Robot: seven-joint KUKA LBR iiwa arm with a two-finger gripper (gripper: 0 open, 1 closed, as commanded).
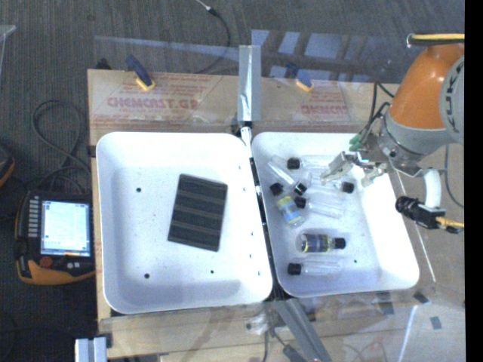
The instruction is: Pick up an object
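The gripper (349, 167) hangs over the upper part of the right bin (392, 266), fingers spread apart with nothing between them. Just left of and below it lie small clear vials with black caps (285, 173); lower still, a vial with dark contents (320, 243) and another near the bin's front (311, 268). Well to the left, a black ribbed block (198, 212) lies flat in the left bin (121, 277).
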